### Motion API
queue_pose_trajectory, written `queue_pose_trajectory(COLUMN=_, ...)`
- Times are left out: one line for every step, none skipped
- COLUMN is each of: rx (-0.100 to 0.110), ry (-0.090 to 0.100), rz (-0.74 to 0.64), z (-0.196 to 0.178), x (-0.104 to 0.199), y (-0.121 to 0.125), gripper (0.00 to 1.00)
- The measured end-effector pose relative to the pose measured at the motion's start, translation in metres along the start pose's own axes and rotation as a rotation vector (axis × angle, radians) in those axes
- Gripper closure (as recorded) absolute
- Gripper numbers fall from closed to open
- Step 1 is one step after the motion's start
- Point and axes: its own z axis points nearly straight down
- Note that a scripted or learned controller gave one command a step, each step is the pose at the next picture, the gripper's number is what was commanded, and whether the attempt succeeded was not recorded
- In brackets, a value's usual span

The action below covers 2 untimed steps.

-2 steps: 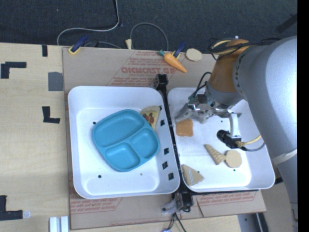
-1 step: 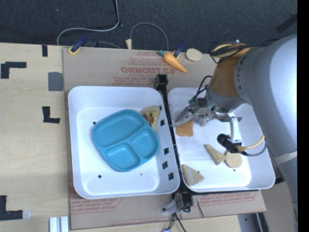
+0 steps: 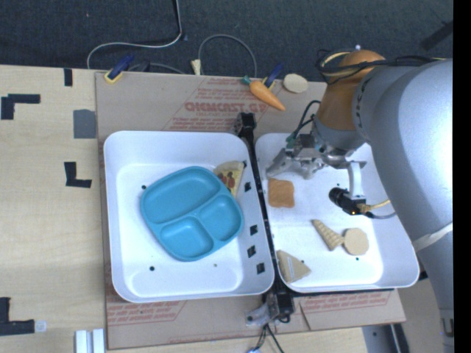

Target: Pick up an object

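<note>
My gripper (image 3: 293,169) hangs over the upper left part of the right bin (image 3: 397,267), its fingers spread open with nothing between them. A brown toast-like square (image 3: 280,193) lies just below the fingertips, apart from them. Further down in the same bin lie an ice cream cone (image 3: 326,233), a round tan cookie (image 3: 356,242) and a pale wedge (image 3: 292,268) at the bin's lower left corner. In the left bin (image 3: 118,271), a blue divided plate (image 3: 191,212) lies with a pizza-like slice (image 3: 230,175) at its upper right.
An orange carrot (image 3: 265,95) and a beige round piece (image 3: 295,84) lie on the cardboard behind the bins. A black divider strip (image 3: 254,197) runs between the bins. The grey arm (image 3: 412,145) covers the right bin's far right side.
</note>
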Motion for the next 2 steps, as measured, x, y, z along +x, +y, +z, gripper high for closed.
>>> queue_pose_trajectory(rx=-0.002, ry=-0.002, rz=0.003, z=-0.0009, x=0.0057, y=-0.0318, gripper=0.00)
queue_pose_trajectory(rx=-0.003, ry=0.000, rz=0.001, z=-0.0010, x=0.0009, y=-0.0341, gripper=0.00)
